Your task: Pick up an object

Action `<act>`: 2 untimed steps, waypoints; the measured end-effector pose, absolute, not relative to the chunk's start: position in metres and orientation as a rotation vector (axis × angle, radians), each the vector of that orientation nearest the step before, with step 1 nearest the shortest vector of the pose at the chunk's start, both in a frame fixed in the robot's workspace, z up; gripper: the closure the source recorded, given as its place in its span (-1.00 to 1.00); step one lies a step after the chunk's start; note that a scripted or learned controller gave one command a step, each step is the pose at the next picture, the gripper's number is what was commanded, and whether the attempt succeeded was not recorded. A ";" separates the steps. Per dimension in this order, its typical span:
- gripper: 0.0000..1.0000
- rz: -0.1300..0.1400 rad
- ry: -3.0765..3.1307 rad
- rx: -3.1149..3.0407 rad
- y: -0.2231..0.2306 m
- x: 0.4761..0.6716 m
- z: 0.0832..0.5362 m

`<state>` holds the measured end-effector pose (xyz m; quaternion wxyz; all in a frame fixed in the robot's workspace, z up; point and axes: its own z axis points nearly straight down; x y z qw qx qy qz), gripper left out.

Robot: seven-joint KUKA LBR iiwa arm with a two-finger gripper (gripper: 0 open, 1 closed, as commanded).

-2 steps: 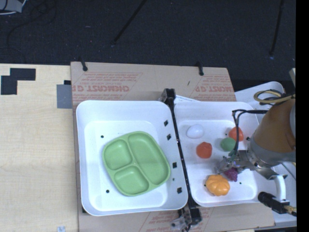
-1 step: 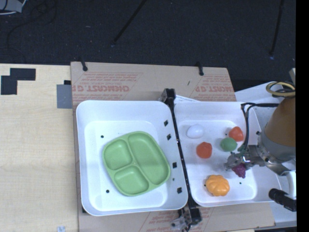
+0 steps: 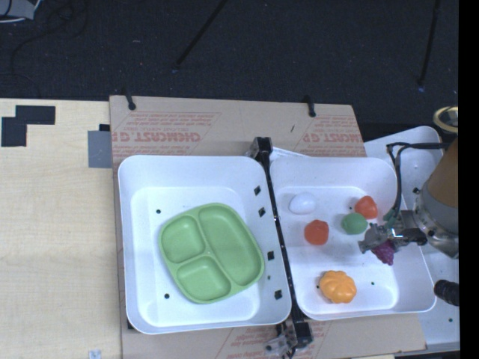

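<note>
The left bin (image 3: 135,200) holds one thing, a green divided plate (image 3: 211,253) with three compartments, lying flat and slightly turned. A black divider with clips runs between the two bins. Behind them a brown cardboard sheet (image 3: 224,129) with red printing lies under both, its near edge mostly hidden by the bins.

The right bin (image 3: 337,174) holds six small objects. Toward the far left lies a white egg-shaped object (image 3: 302,203), pale against the bin floor and hard to make out. Just nearer and to its right sits a red round object (image 3: 316,232). Near the front wall lies an orange pumpkin-like object (image 3: 337,286), well apart from the rest. Farther right, a green round object (image 3: 354,223) touches or nearly touches an orange-red object (image 3: 366,206) beyond it. A purple object (image 3: 385,253) sits at the right side, directly under the gripper (image 3: 378,239).

The gripper reaches in from the right, low over the purple object; its dark fingers blur together, and I cannot tell how far apart they stand or whether anything is held. The arm is cut off at the right.
</note>
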<state>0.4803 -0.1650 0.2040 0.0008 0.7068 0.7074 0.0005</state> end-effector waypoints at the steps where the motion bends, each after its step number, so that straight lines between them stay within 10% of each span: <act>1: 1.00 0.000 2.229 2.219 -0.118 0.494 0.204; 2: 1.00 0.000 2.229 2.218 -0.068 0.516 0.217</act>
